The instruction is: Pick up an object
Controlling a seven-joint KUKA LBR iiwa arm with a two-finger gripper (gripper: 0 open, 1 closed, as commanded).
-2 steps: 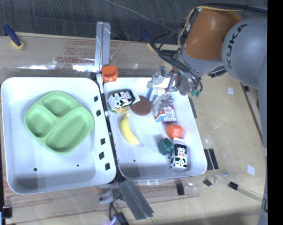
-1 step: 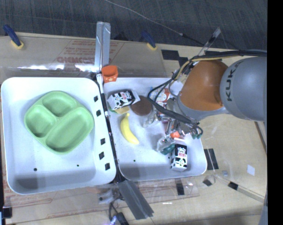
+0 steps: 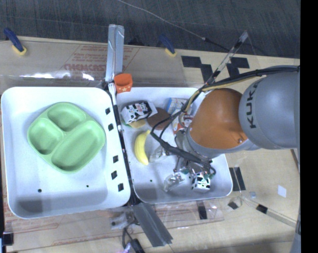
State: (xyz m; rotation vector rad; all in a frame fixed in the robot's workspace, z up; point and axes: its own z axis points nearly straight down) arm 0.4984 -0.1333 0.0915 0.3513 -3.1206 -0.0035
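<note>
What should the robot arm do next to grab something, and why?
Probably lift straight up a little. The gripper sits low at the right bin's near edge among small cluttered items, and whether it holds anything can't be seen.

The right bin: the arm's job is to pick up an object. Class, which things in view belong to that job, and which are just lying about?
Part of the job:
- gripper, low in the right bin
- banana
- black-and-white carton
- small black-and-white item near the gripper

Just lying about:
- green divided plate in the left bin
- orange cap at the bins' top edge
- blue clamps on the bench
</note>
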